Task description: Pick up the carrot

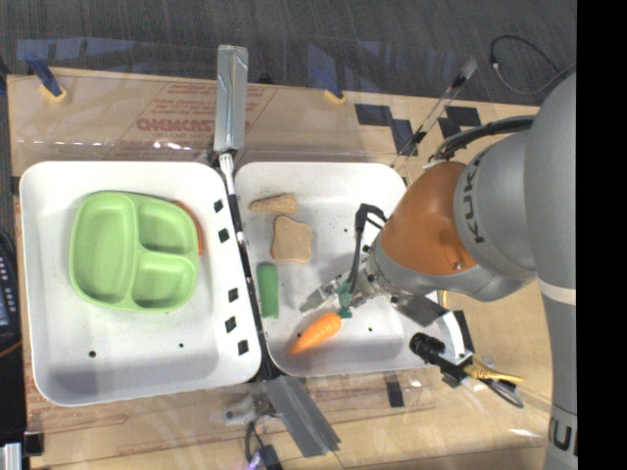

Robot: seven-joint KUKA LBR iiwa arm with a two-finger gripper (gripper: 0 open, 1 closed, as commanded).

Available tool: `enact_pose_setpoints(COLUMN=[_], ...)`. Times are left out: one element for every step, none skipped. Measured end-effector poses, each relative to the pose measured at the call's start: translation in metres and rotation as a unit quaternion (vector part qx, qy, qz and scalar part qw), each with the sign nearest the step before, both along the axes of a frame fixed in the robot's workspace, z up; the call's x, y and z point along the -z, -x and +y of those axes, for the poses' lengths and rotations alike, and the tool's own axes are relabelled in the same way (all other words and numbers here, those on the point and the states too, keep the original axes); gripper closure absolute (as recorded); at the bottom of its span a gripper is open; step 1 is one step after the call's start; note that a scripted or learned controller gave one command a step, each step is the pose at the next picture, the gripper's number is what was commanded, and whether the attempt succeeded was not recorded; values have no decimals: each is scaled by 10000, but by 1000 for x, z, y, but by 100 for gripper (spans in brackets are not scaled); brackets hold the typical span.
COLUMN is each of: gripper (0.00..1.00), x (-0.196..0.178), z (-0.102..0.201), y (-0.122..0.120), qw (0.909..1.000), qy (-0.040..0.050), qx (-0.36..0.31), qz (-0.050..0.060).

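Carrot (316, 333) lies near front of right bin (387, 360), leafy end toward gripper (343, 299). You see gripper at carrot's top end, touching or just above; grip state unclear, cannot tell. Lift not yet done. Green cylinder (267, 290) just left, bread pieces (291, 239) behind; nothing blocks. Green tray (132, 251) sits in left bin (39, 360).

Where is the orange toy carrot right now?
The orange toy carrot lies near the front of the right white bin, beside the green cylinder, just below the gripper.
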State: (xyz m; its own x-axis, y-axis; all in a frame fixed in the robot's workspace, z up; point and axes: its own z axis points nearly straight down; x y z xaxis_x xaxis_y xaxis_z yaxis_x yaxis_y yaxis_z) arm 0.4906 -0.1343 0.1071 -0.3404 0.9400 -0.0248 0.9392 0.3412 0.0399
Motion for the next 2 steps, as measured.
enact_pose_setpoints(gripper=[0, 0], x=[0, 0], z=[-6, 1], y=[2, 0], qw=[9952, 10000], qy=[58, 14], qx=[-972, -53], qz=[44, 1])
